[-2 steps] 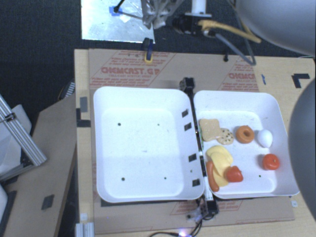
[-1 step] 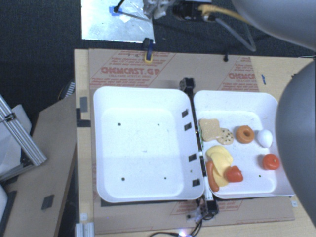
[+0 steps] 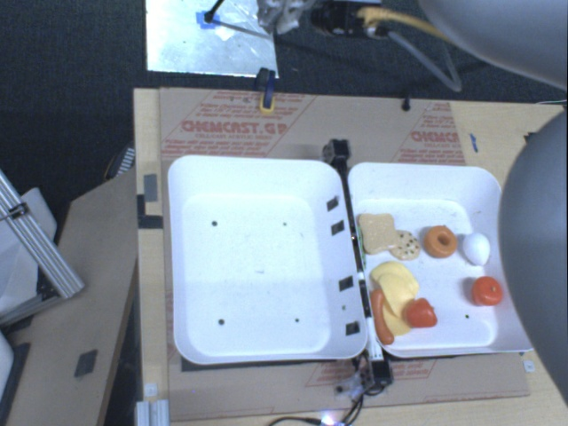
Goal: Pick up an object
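Observation:
The right bin (image 3: 484,183) holds several toy foods. A slice of toast (image 3: 376,231) and a cookie (image 3: 406,247) lie at its left side, a brown donut (image 3: 439,241) and a white egg (image 3: 477,248) further right. Below them are a yellow piece (image 3: 396,285), an orange sausage (image 3: 382,318), a small red piece (image 3: 422,313) and a red-orange tomato (image 3: 486,290). My gripper (image 3: 284,9) hangs at the top of the view, far behind both bins and over a shiny sheet, with nothing seen in it. The grey arm (image 3: 532,264) covers the right bin's right edge.
The left bin (image 3: 177,238) stands beside the right one, joined by a black clipped divider (image 3: 348,238). Both rest on a cardboard sheet (image 3: 231,122). A blue and yellow clamp (image 3: 265,90) sits at the cardboard's back edge. A metal rail (image 3: 31,238) lies at far left.

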`<state>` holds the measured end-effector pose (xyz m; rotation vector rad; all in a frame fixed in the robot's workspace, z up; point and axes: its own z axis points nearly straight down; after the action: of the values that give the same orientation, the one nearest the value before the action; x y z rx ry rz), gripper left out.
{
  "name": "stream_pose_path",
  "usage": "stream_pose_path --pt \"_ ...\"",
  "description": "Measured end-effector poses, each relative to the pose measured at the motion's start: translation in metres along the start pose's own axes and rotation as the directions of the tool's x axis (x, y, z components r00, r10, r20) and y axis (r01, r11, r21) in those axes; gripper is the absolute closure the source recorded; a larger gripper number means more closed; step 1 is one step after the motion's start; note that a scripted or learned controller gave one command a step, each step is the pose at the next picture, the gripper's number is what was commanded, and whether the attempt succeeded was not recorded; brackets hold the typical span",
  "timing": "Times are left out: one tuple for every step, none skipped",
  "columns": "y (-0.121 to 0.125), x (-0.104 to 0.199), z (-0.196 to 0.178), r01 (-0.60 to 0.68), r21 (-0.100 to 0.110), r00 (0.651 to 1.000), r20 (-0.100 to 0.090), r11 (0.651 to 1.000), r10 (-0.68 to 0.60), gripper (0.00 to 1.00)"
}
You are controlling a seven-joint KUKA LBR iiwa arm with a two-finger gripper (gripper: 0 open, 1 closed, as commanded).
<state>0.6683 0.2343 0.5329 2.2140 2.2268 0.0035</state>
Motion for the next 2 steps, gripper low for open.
stream_pose_path --pt "0.0 0.0 -0.0023 0.0 0.0 1.0 0.0 1.0 0.0 1.0" --pt "-0.0001 -0.0001 -0.0022 0.0 0.001 1.0 0.001 1.0 0.0 1.0"
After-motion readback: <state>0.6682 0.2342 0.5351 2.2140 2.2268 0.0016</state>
